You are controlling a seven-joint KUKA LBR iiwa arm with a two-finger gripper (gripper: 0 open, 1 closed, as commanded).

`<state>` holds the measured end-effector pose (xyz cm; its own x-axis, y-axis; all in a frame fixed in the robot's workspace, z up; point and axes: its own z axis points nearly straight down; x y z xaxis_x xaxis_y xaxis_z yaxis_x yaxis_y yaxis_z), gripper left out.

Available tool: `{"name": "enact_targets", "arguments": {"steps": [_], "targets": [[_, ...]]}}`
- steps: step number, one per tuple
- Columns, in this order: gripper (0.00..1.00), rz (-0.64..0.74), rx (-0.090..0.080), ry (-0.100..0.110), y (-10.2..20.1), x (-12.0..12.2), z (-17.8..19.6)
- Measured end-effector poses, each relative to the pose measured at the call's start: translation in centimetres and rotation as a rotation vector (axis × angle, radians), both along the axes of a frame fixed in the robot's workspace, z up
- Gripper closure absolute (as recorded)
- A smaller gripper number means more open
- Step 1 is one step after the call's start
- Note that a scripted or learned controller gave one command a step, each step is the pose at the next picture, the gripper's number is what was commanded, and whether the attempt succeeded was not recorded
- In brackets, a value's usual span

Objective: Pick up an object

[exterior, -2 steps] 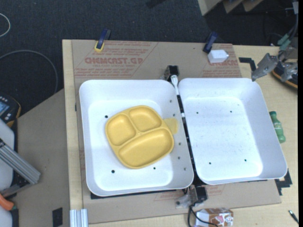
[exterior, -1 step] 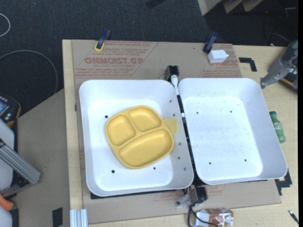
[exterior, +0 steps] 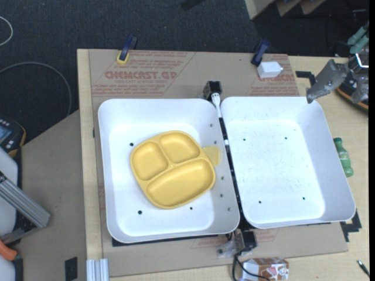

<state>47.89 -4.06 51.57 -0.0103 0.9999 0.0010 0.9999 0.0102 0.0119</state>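
A yellow plate (exterior: 171,168) with three compartments lies flat in the left white bin (exterior: 114,122), a little right of its middle. From under the plate's right edge a small flat yellow piece (exterior: 212,155) sticks out. My gripper (exterior: 321,85) hangs at the far right, just beyond the back right corner of the right white bin (exterior: 328,209), well away from the plate. Nothing is visible in its grasp.
A white block (exterior: 269,69) and two clamps (exterior: 125,50) sit on the cardboard behind the bins. A green object (exterior: 344,157) lies outside the right bin's right wall. A black clip (exterior: 213,90) joins the bins at the back.
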Motion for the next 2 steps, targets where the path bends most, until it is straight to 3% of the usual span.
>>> {"name": "enact_targets", "arguments": {"steps": [1, 2], "targets": [[1.00, -0.008, -0.003, 0.004, -0.4, 0.2, 0.6], [1.00, -0.011, 0.000, 0.026, 0.7, -0.1, -12.1]]}}
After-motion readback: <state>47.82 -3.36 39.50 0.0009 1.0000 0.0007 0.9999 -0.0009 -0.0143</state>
